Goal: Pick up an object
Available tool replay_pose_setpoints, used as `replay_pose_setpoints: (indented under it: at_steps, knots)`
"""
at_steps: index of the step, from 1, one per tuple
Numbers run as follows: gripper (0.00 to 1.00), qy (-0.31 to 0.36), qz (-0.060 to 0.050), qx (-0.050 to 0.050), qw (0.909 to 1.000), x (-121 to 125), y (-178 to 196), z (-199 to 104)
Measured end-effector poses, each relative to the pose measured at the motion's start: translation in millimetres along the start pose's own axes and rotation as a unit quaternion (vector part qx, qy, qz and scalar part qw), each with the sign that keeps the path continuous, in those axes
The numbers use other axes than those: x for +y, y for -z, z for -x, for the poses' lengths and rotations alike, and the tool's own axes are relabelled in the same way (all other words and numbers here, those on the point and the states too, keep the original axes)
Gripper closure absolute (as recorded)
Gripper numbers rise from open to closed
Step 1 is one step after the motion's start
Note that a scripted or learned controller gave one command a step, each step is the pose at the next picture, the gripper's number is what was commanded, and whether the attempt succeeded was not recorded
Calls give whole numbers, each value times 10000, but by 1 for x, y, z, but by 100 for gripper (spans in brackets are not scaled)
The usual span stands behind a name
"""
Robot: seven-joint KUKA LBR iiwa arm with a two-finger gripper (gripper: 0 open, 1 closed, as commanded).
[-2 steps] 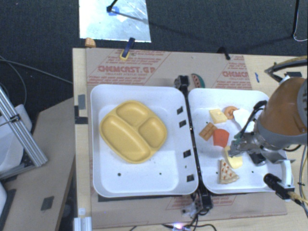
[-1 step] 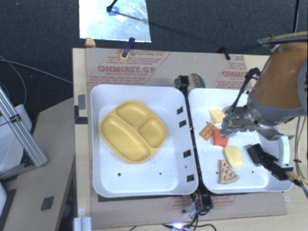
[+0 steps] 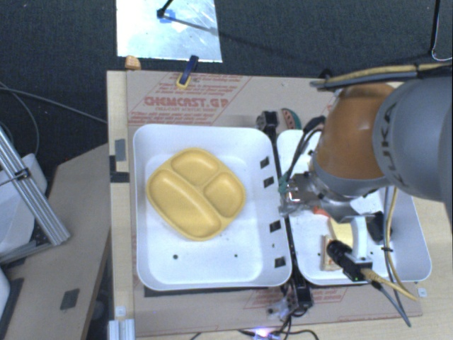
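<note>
One risk — the claw (image 3: pixel 296 198), state not discernible, hangs by the wall of the right bin (image 3: pixel 412 241) — and may strike it.

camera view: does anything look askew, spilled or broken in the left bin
Only mildly: the yellow divided plate lies turned at an angle to the walls of the left bin, compartments up. Nothing looks spilled or damaged there.
</note>
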State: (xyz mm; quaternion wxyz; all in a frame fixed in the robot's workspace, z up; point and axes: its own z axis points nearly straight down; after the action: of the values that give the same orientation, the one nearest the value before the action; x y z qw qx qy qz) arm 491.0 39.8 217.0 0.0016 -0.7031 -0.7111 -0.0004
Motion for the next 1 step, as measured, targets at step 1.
replay_pose_setpoints:
  at_steps: [1]
  knots:
    - [100,-16,103,6,9999,-3,150,-13]
